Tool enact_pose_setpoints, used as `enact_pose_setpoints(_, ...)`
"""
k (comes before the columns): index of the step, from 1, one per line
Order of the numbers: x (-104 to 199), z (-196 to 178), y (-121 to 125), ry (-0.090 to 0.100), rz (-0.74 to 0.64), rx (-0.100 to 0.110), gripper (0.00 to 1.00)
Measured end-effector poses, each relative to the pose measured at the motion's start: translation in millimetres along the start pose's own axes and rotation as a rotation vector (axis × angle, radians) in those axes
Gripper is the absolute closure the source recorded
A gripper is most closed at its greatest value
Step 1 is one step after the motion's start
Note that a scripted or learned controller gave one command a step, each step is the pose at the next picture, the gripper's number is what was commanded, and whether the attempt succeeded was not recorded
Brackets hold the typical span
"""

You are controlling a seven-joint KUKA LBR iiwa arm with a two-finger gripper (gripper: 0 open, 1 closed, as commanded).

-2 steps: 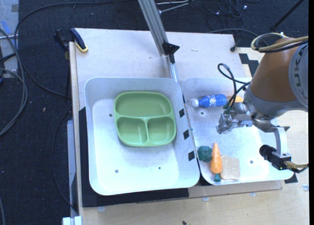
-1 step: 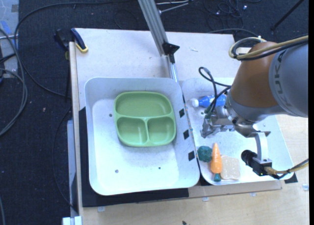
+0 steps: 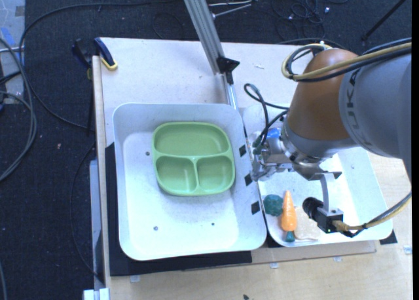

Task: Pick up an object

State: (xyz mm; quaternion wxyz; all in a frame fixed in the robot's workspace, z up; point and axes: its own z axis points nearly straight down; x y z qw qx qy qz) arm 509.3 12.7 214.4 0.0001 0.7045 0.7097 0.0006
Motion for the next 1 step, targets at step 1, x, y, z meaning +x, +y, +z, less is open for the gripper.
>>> enact_pose_setpoints(1, 55.8, -3.4, -12.2, 0.001, -0.001, 0.002, 1.0)
